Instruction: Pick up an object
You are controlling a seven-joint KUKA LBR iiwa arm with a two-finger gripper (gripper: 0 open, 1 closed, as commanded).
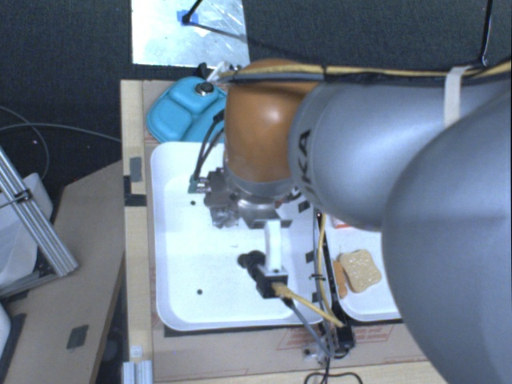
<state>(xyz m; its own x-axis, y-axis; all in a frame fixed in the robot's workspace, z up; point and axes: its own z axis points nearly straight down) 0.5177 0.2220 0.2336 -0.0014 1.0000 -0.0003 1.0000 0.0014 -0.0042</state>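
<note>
Over the left bin (182, 242), the pincer (226, 208) is held by the grey arm (384, 134). Whether it is clenched or released cannot be told. A tan spongy block (361, 270) is seen lying in the right bin (370, 306).

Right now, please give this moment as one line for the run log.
arm: above left bin | right bin: tan block inside | blue object: beyond left bin | grasp: cannot tell
</note>
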